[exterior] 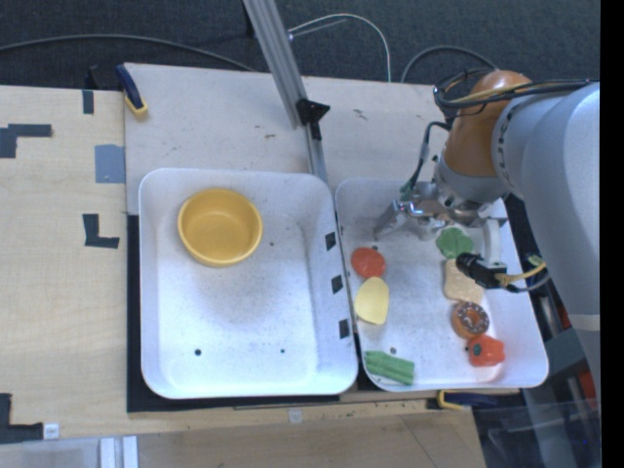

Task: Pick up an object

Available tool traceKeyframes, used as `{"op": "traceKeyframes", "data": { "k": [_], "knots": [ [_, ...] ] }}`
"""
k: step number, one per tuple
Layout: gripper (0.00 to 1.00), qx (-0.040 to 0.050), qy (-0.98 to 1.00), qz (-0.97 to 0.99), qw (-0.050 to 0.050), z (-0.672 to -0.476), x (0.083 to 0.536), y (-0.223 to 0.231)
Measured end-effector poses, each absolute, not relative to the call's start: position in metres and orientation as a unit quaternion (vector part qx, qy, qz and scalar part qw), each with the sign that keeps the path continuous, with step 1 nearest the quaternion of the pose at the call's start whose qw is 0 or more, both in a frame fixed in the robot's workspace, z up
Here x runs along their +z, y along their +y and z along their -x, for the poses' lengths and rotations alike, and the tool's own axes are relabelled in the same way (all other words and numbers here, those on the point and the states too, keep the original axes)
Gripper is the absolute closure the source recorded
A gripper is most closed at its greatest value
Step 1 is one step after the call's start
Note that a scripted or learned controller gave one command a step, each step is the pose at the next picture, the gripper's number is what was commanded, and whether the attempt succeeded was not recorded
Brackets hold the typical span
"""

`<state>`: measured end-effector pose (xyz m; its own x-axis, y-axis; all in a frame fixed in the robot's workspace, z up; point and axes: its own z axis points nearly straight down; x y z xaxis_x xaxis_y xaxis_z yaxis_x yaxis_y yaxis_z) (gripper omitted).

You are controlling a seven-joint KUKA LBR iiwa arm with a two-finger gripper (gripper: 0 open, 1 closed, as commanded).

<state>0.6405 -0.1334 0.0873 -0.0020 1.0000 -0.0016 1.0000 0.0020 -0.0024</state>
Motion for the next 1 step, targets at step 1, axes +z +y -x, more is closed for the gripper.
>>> {"op": "traceKeyframes", "data": {
  "k": [1],
  "knots": [
    [1.0, 0.0014, -0.708, 0.706, 0.0, -0.6407, 0.0983, -0.1328]
  ]
}}
